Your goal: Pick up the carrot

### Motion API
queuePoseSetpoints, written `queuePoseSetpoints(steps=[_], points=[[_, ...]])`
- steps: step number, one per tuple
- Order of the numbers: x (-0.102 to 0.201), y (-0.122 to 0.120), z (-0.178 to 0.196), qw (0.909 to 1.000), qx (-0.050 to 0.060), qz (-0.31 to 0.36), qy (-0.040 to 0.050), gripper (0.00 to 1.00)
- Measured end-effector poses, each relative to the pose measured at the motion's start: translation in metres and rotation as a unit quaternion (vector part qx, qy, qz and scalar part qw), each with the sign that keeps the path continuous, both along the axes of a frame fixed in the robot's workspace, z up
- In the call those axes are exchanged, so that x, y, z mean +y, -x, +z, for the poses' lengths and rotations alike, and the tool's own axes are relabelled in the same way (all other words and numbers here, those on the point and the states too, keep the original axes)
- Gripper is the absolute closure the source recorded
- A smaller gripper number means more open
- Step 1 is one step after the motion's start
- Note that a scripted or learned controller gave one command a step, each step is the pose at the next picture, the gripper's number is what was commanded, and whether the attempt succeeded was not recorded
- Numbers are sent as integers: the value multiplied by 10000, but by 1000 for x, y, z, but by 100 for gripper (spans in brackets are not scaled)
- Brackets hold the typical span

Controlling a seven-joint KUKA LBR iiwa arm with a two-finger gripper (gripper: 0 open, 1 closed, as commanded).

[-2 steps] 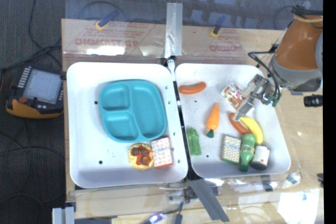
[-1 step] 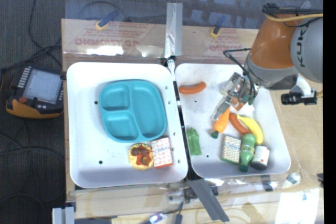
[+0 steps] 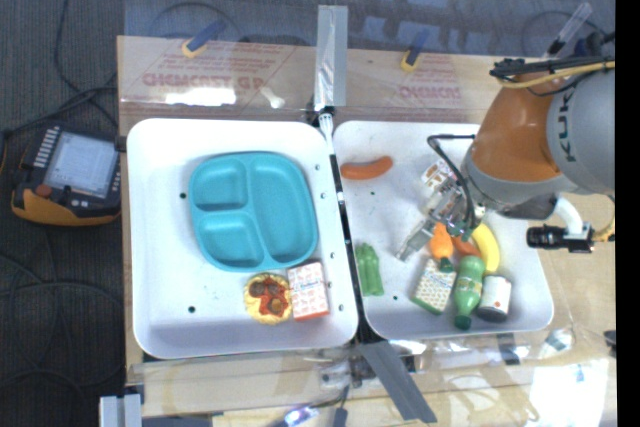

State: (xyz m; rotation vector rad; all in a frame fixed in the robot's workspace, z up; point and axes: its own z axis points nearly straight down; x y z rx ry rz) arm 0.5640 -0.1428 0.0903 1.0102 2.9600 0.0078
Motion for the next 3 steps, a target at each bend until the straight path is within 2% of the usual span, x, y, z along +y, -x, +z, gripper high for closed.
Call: queuePoseSetpoints(steps=[1, 2, 3], points=[[-59, -39, 73, 9957, 65, 920, 19, 0], [-36, -21, 18, 9650, 9, 2623, 33, 0], [-38, -74, -1, 9483, 33, 3174, 48, 0]])
